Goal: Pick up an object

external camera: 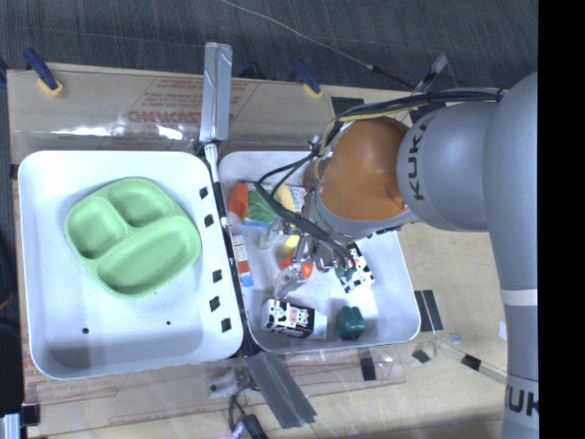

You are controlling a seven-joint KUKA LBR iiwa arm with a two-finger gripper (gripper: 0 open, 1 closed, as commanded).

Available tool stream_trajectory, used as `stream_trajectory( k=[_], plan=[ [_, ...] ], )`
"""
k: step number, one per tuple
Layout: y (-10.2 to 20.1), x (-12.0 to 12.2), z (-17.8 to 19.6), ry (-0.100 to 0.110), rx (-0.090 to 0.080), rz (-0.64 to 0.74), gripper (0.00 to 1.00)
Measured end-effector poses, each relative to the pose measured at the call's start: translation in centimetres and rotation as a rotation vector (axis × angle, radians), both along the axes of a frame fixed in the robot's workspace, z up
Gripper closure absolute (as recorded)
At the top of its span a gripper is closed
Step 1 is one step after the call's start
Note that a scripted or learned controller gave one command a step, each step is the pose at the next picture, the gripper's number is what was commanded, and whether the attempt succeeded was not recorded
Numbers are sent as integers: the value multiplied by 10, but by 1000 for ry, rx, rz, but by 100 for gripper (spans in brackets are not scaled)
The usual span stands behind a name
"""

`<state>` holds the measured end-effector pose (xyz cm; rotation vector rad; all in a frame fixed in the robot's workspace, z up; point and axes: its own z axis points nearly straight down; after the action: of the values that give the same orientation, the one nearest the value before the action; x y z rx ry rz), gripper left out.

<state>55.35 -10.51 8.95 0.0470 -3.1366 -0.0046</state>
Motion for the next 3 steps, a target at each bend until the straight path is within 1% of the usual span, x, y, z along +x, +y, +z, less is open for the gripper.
stream_trajectory(
  k=[1,2,3],
  plan=[
    [0,2,12,-5,-2,5,100],
    [0,2,12,-4,-2,5,0],
    [2,48,3,-6,-3,150,0]
  ],
)
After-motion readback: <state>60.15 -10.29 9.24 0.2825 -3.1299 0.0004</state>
